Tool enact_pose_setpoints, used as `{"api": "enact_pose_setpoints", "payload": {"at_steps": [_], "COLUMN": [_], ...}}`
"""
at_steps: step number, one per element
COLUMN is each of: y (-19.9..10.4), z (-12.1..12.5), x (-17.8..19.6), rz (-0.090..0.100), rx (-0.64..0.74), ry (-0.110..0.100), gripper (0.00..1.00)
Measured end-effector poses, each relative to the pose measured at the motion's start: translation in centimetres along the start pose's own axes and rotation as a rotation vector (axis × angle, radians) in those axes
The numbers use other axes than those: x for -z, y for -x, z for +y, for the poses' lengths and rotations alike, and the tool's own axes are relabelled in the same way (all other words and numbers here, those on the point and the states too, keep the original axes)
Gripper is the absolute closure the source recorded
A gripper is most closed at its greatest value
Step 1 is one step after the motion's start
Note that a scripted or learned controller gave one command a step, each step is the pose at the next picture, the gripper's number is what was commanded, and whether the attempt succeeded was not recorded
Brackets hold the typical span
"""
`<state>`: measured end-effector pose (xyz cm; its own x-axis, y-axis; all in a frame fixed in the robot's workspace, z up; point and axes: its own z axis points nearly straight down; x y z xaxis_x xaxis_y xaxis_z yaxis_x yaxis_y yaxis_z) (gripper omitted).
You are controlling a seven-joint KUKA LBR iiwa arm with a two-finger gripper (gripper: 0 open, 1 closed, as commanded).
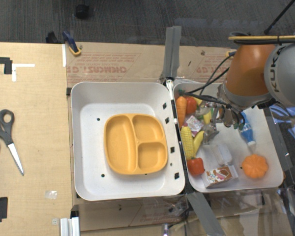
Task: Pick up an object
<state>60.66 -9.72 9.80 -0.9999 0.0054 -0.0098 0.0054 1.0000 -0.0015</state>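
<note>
Over the right bin [273, 178] our gripper [210, 130], grip state unclear, hangs just right of the upright-lying corn cob [187, 140].

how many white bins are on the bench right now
2: the left bin, which holds a yellow divided plate, and the right bin, which holds toy food beneath the gripper.
</note>
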Motion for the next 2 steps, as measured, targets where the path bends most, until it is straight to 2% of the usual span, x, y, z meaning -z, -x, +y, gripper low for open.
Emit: {"api": "enact_pose_setpoints", "payload": {"at_steps": [1,2], "y": [1.2,2.7], "z": [-4.7,0.0], "x": [-0.4,-0.4], "rz": [0.002,0.004], "rx": [-0.094,-0.265], "ry": [0.0,0.0], "gripper": [0.0,0.0]}}
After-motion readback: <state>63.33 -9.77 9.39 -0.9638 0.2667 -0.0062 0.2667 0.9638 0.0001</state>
